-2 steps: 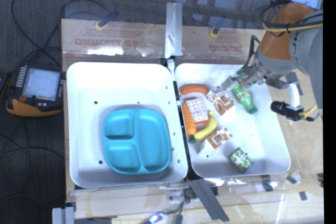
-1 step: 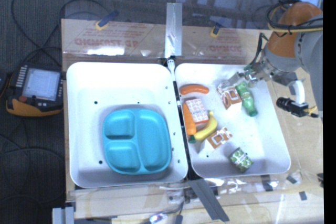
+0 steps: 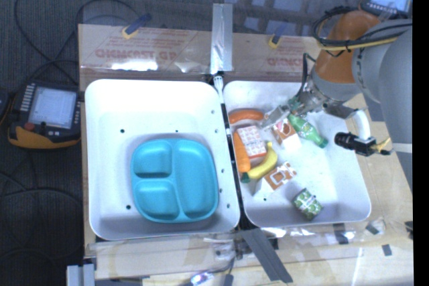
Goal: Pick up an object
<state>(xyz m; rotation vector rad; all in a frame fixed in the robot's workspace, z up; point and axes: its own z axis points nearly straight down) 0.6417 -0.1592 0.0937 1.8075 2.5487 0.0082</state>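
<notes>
The right bin (image 3: pixel 348 191) holds several small items: an orange piece (image 3: pixel 245 115) at the back left, a pink-and-white checked pack (image 3: pixel 253 140), a yellow banana (image 3: pixel 263 165), a green bottle (image 3: pixel 310 131) lying on its side, a small red-and-white carton (image 3: pixel 287 132), another small carton (image 3: pixel 280 175) and a green can (image 3: pixel 307 203). My gripper (image 3: pixel 287 110) is low over the back of this bin, right by the green bottle and the red-and-white carton. I see nothing clearly held in it.
The left bin (image 3: pixel 107 110) holds a blue divided plate (image 3: pixel 175 179). The arm's grey body and orange band (image 3: pixel 342 37) come in over the right bin's back right corner. A black fitting with a yellow tip (image 3: pixel 358 142) sticks out over the right rim.
</notes>
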